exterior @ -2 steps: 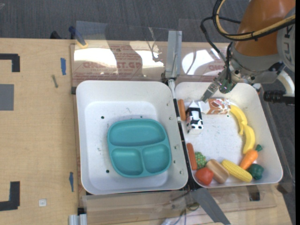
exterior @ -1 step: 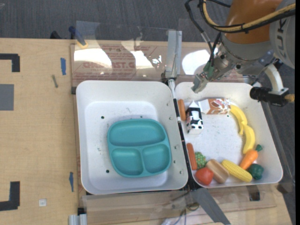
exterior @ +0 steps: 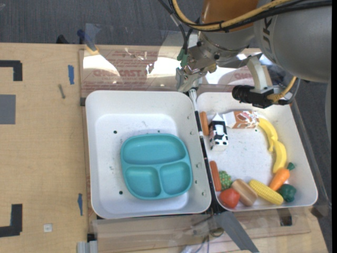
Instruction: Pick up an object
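So the gripper (exterior: 192,78) hangs over the far rim between both bins.
Can't tell its state. Toy food like the banana (exterior: 275,141) sits in the right bin (exterior: 310,191); a teal tray (exterior: 156,165) fills the left.

Grey arm (exterior: 300,36) — orange band (exterior: 231,4), black-and-yellow cables (exterior: 181,12)

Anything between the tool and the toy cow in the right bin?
Nothing visible. The tool sits above the bins' far rims near the divider, and the toy cow stands in bare floor of the right bin, just beside an orange stick.
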### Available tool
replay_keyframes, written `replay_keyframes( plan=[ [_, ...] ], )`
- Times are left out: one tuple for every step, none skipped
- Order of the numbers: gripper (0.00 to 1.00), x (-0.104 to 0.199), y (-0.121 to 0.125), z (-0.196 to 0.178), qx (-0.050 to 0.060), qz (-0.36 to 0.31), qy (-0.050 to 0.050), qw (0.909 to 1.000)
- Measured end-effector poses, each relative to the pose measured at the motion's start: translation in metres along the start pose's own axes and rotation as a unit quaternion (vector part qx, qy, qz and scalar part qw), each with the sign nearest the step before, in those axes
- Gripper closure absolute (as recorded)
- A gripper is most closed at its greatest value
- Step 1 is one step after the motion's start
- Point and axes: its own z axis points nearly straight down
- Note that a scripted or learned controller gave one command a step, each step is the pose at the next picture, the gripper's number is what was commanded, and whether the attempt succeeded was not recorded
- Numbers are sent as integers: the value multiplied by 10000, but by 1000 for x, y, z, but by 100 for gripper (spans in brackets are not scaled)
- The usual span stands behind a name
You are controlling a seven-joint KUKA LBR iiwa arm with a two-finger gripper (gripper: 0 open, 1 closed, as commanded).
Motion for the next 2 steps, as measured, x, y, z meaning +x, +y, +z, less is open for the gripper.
replay_keyframes(
  plan=[
    [100, -111, -22, -31, -8, 48, -27, 10000],
    [100, -110, 8, -22, 7, 96, -13, 10000]
  ],
)
